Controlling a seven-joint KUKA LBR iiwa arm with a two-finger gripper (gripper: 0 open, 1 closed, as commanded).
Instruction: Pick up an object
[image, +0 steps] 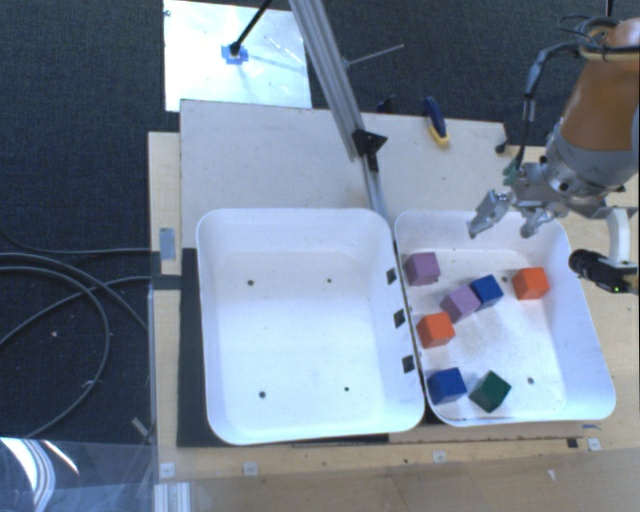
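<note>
My gripper (511, 222) hangs open above the back edge of the right bin (592, 352), with nothing between its two fingers. In that bin lie several small blocks. A purple block (422, 267) sits at the back left, a second purple block (460, 302) touches a blue block (487, 290), and an orange block (531, 283) lies to the right. Nearer the front are another orange block (435, 328), a blue block (446, 384) and a dark green block (490, 391). The gripper is above and behind all of them.
The left bin (212, 330) adjoins the right one. A slanted metal pole (340, 90) crosses the bench behind the bins. A blue-and-yellow tool (435, 119) lies on the bench at the back. Cables (60, 300) run over the floor at left.
</note>
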